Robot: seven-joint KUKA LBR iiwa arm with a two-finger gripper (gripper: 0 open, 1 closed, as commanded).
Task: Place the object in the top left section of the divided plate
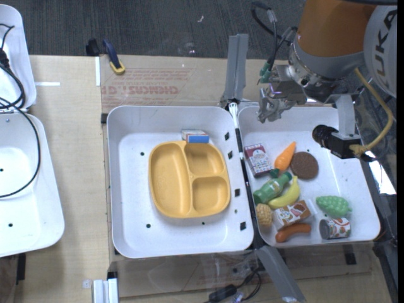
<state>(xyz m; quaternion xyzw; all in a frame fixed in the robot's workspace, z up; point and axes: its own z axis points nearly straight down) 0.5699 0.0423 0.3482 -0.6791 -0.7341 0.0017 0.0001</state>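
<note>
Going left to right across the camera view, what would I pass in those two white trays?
Yellow divided plate in the left tray, with a small blue-topped box at its far edge → small red packet → carrot → brown cookie → green grapes. The gripper hangs over the right tray's far left corner.

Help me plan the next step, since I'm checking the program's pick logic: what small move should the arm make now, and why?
Probably lower the gripper into the right bin toward one toy, perhaps the carrot nearest it. It hangs above that bin's upper left corner with nothing seen between its fingers, and the yellow divided plate in the left bin has no toy in its sections.
</note>
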